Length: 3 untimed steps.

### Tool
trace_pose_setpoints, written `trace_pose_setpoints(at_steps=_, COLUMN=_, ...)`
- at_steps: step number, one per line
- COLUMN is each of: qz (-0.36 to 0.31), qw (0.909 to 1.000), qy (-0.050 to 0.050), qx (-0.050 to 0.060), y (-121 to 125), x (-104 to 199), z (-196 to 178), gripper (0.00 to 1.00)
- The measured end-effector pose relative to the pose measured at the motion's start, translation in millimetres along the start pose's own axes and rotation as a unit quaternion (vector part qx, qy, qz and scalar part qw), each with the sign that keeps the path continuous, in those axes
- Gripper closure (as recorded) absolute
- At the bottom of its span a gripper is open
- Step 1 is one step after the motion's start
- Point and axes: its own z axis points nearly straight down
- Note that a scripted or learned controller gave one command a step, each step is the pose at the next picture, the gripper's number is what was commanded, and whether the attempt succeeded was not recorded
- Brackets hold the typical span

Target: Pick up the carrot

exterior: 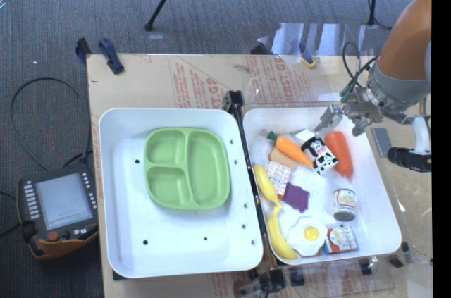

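Carrot [292, 149] tip beneath milk carton [323, 156]

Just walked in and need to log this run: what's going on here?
A KUKA arm reaches in from the right, its gripper hovering over the upper part of the right bin, holding nothing. The carrot it is meant to pick up lies untouched among toy food: a milk carton, an orange sweet potato, a banana, a fried egg and a can. The left bin holds a green divided plate.
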Motion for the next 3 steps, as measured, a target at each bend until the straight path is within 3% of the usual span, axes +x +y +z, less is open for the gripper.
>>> trace_pose_setpoints(at_steps=1, qz=0.047, qw=0.9989, qy=0.001, qx=0.006, y=3, x=42, z=90, gripper=0.0)
trace_pose_setpoints(at_steps=2, qz=0.147, qw=0.9891, qy=0.0, qx=-0.008, y=21, x=27, z=118, gripper=0.0)
trace_pose_setpoints(at_steps=3, qz=0.144, qw=0.9895, qy=-0.002, qx=-0.015, y=25, x=27, z=103, gripper=1.0)
